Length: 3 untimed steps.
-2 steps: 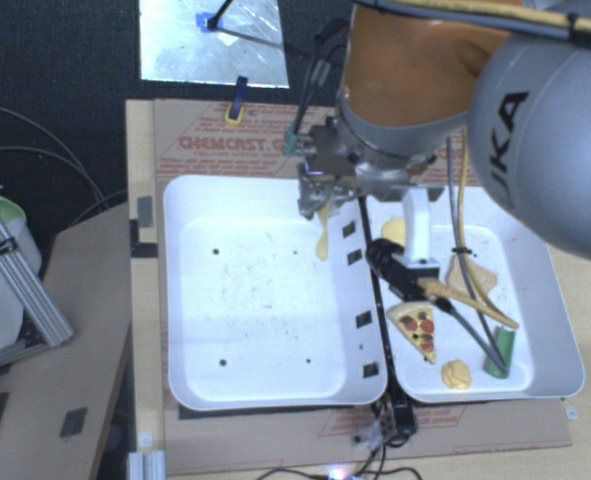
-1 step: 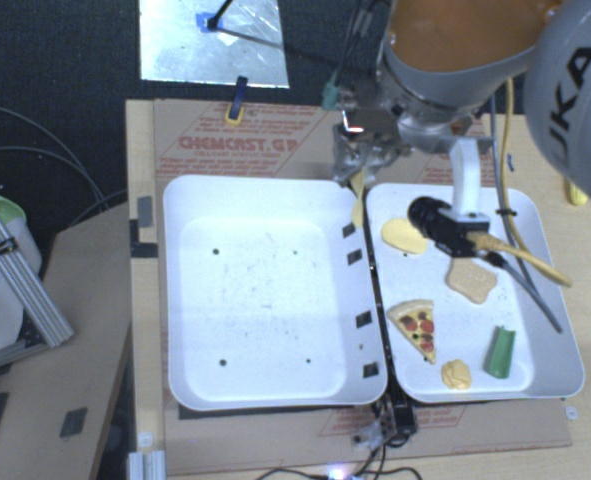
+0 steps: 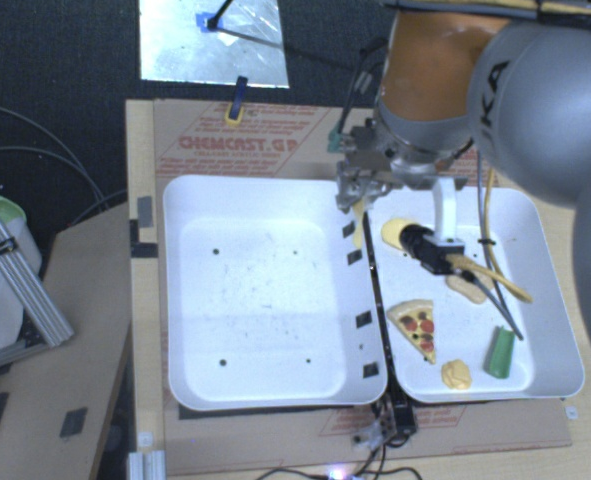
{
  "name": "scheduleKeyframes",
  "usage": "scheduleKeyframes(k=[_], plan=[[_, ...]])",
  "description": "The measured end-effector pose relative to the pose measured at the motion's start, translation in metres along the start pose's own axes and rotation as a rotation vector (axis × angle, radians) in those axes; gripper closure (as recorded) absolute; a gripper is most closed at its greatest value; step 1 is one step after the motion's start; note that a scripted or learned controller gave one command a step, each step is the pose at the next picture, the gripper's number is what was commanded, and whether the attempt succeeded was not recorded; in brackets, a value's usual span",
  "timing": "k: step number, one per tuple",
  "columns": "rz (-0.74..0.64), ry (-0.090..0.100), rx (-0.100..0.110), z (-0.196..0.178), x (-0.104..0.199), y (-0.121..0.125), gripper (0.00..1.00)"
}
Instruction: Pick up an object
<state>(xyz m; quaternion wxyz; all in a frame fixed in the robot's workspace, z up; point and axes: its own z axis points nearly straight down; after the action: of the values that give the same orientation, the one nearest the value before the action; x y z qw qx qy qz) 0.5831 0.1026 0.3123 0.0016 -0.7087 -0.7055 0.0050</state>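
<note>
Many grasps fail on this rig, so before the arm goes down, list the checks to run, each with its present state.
1. Targets in the right bin: pizza slice, green block and yellow lump lie there: ok.
2. Gripper above a target: it hangs at the bin's far edge by the divider, over none of them: not ok.
3. Pizza slice free of neighbours: bare floor all round it: ok.
4. Yellow lump apart from the green block: a gap shows between them: ok.
5. Shape of the yellow piece near the far edge: partly hidden by the robot: cannot tell.
</note>
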Motion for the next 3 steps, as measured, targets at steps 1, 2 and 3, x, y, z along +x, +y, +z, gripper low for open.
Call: scheduleKeyframes(k=[1, 2, 3], plan=[[-0.002, 0.005, -0.021, -0.086, -0.042, 0.004, 1.00], [-0.007, 0.004, 0.003, 0.048, -0.015, -0.026, 1.00], [-0.011, 0.010, -0.025, -0.080, 0.008, -0.042, 1.00]])
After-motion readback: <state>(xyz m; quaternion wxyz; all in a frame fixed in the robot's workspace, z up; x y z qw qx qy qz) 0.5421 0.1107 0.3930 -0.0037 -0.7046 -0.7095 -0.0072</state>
